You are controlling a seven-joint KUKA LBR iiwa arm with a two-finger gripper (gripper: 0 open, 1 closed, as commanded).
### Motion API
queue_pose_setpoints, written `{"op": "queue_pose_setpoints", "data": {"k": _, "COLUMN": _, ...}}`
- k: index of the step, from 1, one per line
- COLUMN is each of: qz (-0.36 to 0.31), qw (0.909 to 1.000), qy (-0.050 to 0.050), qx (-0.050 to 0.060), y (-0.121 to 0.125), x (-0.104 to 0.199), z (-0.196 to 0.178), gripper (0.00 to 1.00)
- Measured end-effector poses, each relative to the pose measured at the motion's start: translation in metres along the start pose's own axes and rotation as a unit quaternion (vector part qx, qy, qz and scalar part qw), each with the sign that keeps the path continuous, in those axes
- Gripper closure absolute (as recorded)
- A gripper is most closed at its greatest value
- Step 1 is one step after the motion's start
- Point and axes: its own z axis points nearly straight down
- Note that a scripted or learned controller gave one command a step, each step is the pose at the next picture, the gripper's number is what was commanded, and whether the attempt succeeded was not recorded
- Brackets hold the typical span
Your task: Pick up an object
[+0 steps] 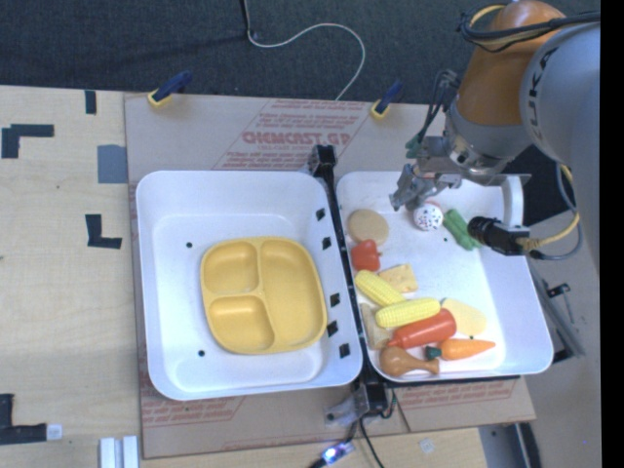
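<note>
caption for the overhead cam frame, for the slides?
KUKA gripper hovers over the right bin of toy food; yellow divided plate sits in the left bin.

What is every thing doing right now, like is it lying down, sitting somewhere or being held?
yellow plate: flat in the left bin, nothing on it.
gripper: hanging above the right bin, holding nothing I can see.
corn: lying on the food pile.
carrot: lying near the front wall.
white ball: resting by itself near the gripper.

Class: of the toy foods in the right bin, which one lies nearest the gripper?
The small white speckled ball, just beside the gripper at the bin's far end. The corn and carrot lie much nearer the camera.
</note>
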Motion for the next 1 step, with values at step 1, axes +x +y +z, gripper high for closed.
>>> {"op": "queue_pose_setpoints", "data": {"k": 1, "qz": 0.000, "qw": 1.0000, "qy": 0.000, "qx": 0.001, "y": -0.0124, "x": 0.0615, "z": -0.0039, "gripper": 1.00}}
